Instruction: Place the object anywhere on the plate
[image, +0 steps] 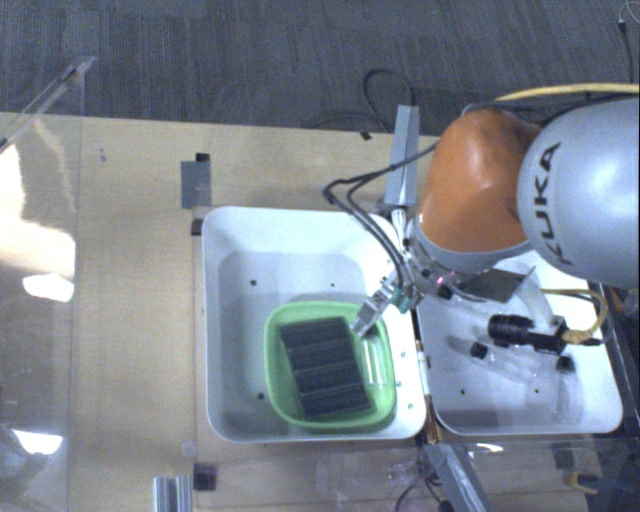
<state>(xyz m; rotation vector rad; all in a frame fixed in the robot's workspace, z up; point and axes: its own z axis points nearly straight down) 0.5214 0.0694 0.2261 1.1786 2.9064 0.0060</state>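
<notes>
Dark ridged block (322, 368) on green plate (273, 348), left bin (228, 290), gripper (366, 318) by the plate's far right rim, open or closed we cannot tell.

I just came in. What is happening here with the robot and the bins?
A grey KUKA arm reaches in from the right, with its tool over the upper right edge of the green plate in the left bin. A dark ridged object lies flat on that plate, close to the tool; whether they touch is unclear. So the object seems already placed.
</notes>
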